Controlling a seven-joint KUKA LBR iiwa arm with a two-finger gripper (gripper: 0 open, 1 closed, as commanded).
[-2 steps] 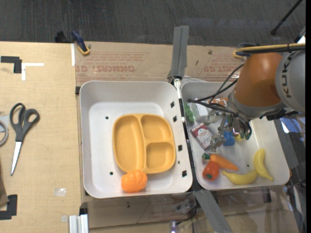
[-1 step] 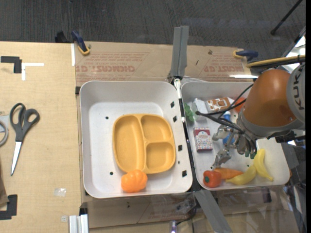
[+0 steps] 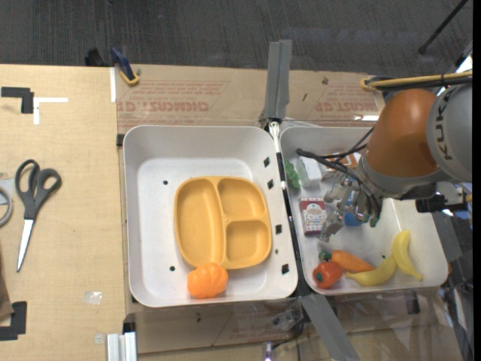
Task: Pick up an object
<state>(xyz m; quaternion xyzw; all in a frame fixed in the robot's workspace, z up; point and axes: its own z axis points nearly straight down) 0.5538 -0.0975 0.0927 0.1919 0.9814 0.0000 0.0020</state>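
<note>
At the near edge of the left bin [image 3: 135,224] sits an orange pepper-shaped toy [image 3: 207,280], touching the front rim of a yellow three-compartment tray [image 3: 222,222] that lies in the middle of that bin; both are far to the left of the gripper. Further left still, on the bare wooden bench [image 3: 60,262], lies a pair of black-handled scissors [image 3: 31,201], well apart from everything else. Moving right across the divide into the right bin [image 3: 430,235], a green item [image 3: 291,176] rests against the bin's left wall, up and to the left of the fingers, and a small red-and-white packet [image 3: 313,216] lies just left of them. The gripper [image 3: 347,215] hangs low over the middle of this bin, its metal fingers [image 3: 331,224] pointing down and left with a small blue object [image 3: 353,218] right among them; whether the fingers are spread or closed, or actually grip anything, I cannot tell from this angle. Just below the fingers lie a red tomato-like toy [image 3: 326,274] and an orange carrot [image 3: 350,260], touching each other, and to the lower right two yellow bananas [image 3: 391,262] curve side by side near the bin's front corner.
</note>
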